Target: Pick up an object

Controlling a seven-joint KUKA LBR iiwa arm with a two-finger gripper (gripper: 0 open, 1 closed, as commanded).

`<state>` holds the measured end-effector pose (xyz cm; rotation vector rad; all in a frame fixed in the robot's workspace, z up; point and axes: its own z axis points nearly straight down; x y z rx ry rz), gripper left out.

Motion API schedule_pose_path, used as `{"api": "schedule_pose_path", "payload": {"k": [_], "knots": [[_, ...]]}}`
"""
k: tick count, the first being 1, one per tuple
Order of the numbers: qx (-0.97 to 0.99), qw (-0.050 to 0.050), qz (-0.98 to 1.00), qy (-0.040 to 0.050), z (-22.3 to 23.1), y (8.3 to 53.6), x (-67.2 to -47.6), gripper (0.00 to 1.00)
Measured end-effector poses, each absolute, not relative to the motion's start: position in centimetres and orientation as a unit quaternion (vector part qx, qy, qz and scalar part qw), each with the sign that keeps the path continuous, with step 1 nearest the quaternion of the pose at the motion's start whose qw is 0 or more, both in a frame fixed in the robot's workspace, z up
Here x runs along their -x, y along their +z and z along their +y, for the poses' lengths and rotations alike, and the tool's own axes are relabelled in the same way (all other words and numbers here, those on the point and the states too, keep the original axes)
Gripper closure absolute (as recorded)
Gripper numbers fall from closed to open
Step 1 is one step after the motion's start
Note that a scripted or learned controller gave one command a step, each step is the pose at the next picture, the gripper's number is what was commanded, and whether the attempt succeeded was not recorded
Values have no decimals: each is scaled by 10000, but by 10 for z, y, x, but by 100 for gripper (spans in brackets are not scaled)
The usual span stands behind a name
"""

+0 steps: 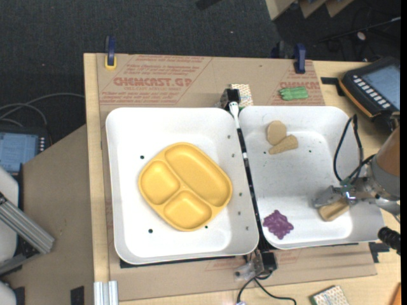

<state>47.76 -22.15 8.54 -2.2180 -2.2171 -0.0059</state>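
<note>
In the right bin (pixel 305 122), my gripper (pixel 325 199) is low near the right wall, reaching in from the right. A small tan block (pixel 335 211) lies right under its tip, touching or nearly touching it. A purple bunch of grapes (pixel 278 223) sits near the bin's front left corner. Two tan pieces, a round one (pixel 276 131) and a longer one (pixel 284 145), lie together toward the back of that bin.
The left bin (pixel 127 132) holds a yellow divided plate (pixel 184 186). A green object (pixel 293 94) lies on the bench behind the right bin. A black cable (pixel 340 148) loops from the arm (pixel 389 170) over the right bin. A tablet (pixel 376 88) sits at the far right.
</note>
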Motion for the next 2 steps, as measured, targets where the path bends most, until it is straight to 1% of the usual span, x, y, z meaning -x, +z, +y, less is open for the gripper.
{"api": "schedule_pose_path", "payload": {"k": [1,2], "knots": [[7053,-23,-7089,-12,-195,85,-526,0],[7064,24,-7078,-29,-222,86,-480,0]]}}
